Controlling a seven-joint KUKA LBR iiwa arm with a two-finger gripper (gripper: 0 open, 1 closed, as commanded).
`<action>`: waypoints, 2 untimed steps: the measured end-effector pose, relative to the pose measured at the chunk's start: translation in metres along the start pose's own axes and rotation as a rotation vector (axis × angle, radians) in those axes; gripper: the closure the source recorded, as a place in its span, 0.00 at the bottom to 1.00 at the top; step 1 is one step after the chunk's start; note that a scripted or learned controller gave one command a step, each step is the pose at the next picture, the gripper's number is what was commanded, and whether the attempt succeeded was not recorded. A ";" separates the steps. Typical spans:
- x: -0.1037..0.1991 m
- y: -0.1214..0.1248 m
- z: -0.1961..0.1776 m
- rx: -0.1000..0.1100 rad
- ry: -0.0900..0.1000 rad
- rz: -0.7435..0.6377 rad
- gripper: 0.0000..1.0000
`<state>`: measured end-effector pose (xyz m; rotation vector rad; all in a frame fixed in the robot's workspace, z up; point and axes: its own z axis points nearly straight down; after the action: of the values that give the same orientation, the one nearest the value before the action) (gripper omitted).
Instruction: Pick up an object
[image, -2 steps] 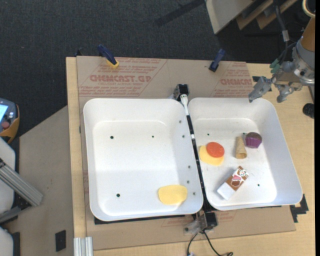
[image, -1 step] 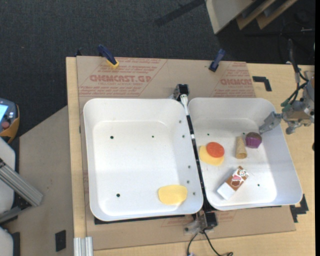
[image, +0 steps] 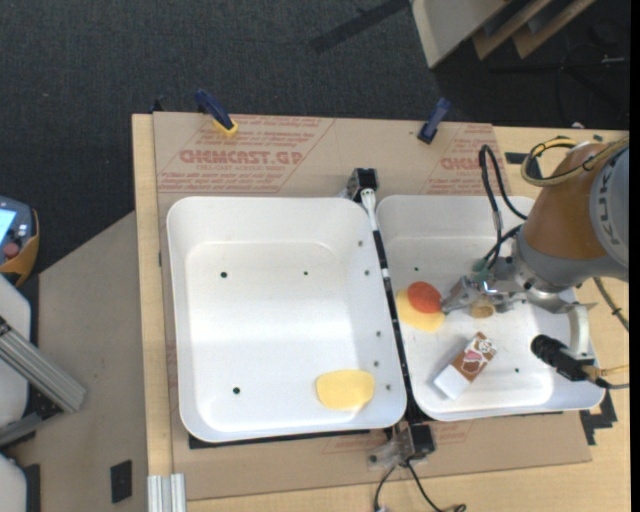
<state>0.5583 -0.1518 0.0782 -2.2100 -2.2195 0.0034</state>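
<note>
In the right bin (image: 440, 220) a red and yellow rounded object (image: 421, 305) lies near the left wall. A small brown and white box (image: 467, 365) lies tilted toward the bin's front. My gripper (image: 468, 296) hangs low in the right bin, just right of the red and yellow object and above the box. A flat yellow object (image: 345, 388) rests at the front right of the left bin (image: 270, 240). I see nothing between the fingers.
The orange and grey arm (image: 570, 220) reaches over the right bin's right side, with black cables (image: 492, 190) looping above it. Blue clamps (image: 216, 112) (image: 434, 120) hold the cardboard at the back. A black divider (image: 380, 260) runs between the bins.
</note>
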 end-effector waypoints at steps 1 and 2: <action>-0.005 0.003 -0.017 -0.012 -0.007 0.005 1.00; 0.026 0.008 -0.070 -0.015 -0.006 0.001 1.00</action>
<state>0.5670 -0.1259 0.1484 -2.2211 -2.2294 -0.0070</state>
